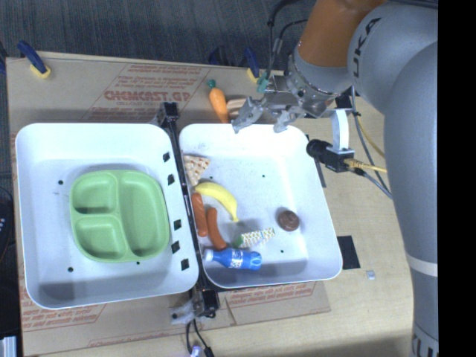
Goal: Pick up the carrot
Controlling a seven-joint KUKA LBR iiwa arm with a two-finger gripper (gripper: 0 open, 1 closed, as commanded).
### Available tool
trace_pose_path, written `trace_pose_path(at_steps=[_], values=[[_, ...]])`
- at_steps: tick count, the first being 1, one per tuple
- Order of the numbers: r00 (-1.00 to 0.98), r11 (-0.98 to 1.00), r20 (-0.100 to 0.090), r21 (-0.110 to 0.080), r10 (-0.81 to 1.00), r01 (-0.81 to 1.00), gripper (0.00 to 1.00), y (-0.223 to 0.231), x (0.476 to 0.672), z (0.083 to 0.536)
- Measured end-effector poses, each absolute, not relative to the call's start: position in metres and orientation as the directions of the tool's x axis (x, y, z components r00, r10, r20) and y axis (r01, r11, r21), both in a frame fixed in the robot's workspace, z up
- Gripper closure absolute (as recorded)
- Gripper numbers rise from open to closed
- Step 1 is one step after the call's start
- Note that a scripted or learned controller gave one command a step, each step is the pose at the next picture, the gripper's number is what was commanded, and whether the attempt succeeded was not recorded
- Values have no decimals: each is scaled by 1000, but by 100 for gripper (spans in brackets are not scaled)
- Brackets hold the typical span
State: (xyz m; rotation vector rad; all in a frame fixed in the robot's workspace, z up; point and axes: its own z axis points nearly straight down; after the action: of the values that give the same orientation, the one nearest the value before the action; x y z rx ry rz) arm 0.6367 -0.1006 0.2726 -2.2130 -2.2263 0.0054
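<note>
Camera view | carrot [217, 103] outside right bin [316, 199] (on cardboard) | hand [262, 119] open, empty, beside it

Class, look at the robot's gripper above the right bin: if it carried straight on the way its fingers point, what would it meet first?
The gripper hangs open, fingers pointing down at the far rim of the right bin. It would probably meet that rim or the bare floor just inside it. The carrot lies outside the bin to the left, off that line. Depth is hard to judge.

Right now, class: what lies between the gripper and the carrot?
In the camera view, a pale pinkish object lies between the gripper and the carrot, on the cardboard behind the right bin.
</note>
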Motion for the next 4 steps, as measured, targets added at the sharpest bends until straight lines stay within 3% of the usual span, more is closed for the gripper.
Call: trace_pose_path(at_steps=[1, 2, 3, 4], values=[[254, -254, -2, -3, 967, 967, 0, -111, 656, 247], [420, -420, -1, -6, 907, 907, 0, -191, 651, 177], [508, -508, -2, -6, 861, 861, 0, -184, 656, 91], [252, -252, 0, -6, 968, 968, 0, -193, 591, 91]])
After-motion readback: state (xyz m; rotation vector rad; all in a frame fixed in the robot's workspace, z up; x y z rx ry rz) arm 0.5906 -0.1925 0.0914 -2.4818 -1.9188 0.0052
